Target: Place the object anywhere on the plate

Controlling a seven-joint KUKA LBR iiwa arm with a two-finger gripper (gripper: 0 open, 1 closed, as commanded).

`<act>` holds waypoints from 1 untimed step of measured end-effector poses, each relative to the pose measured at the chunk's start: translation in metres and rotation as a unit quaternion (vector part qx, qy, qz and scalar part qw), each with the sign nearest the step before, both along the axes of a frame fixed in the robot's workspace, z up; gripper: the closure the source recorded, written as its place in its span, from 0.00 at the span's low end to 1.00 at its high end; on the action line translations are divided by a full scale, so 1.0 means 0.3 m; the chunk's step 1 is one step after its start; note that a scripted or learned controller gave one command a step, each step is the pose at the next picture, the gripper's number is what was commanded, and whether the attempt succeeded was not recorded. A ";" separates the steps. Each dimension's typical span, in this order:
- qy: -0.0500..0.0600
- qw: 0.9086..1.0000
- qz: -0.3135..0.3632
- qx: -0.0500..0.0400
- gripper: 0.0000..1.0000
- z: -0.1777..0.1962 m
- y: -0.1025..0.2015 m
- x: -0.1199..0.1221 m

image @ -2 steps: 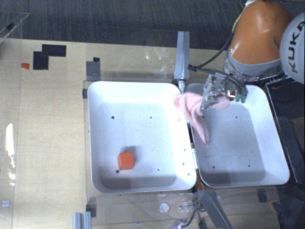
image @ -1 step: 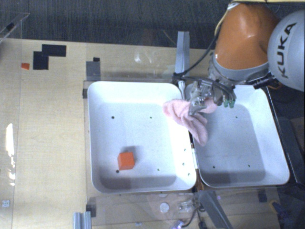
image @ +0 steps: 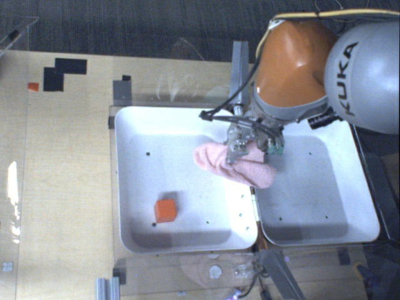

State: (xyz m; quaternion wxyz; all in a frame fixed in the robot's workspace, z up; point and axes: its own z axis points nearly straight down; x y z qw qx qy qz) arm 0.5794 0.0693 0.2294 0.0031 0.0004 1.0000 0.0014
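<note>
Seen from above: a pink cloth draped across the divide between left bin and right bin, bunched directly beneath the jaws, whether pinched or not impossible to tell, an orange block well apart.

The pink cloth looks soft, matt and rumpled, like terry or fleece. Both white bins look like smooth moulded plastic with a dull sheen. The orange block appears matt and solid. The bench shows pale wood grain, lightly glossy. The arm has glossy orange and satin grey shells.
</note>
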 end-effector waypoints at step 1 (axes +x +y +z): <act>0.001 1.000 -0.001 0.000 1.00 -0.039 0.138 -0.069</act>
